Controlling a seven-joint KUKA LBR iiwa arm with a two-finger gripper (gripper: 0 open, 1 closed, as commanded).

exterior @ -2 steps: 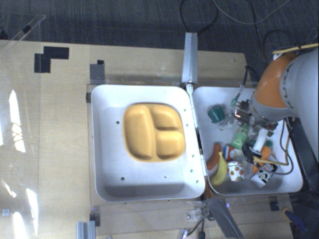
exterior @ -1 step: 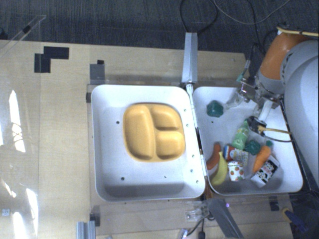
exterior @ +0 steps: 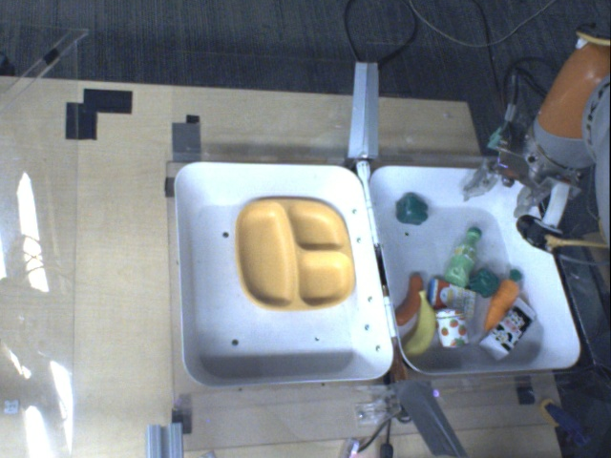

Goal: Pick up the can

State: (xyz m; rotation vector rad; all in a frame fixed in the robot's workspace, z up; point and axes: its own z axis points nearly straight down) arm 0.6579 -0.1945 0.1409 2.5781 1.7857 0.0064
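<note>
Lying low in the right bin [exterior: 434, 184], packed among other items: the can [exterior: 456, 300], silver-white with red and blue markings, seemingly on its side. Placed at about 7 o'clock from the gripper [exterior: 516, 187] and well apart from it. Hanging over the bin's 1 o'clock corner, at the end of the grey arm [exterior: 573, 103] with its orange band: that gripper, too small and cluttered to read, so cannot tell whether spread or pressed together. Standing just at 12 o'clock of the can, between it and the gripper: a green bottle [exterior: 464, 256], touching or nearly so. Crowding the can at 3 o'clock: a teal lump [exterior: 485, 281] and an orange carrot [exterior: 503, 300]; at 5 o'clock, a black-and-white carton [exterior: 511, 330]. Pressing in at 6 o'clock: a small white cup with red spots [exterior: 451, 330]. Flanking at 8 to 9 o'clock: a yellow banana [exterior: 420, 328] and a reddish sausage-shaped piece [exterior: 410, 298]. Set apart near the bin's 11 o'clock corner: a second teal item [exterior: 412, 208], alone on bare floor. Resting in the middle of the left bin [exterior: 205, 256]: a yellow tray [exterior: 294, 253] with three compartments, one long at 9 o'clock, two smaller at 3 o'clock, nothing seen inside them.
</note>
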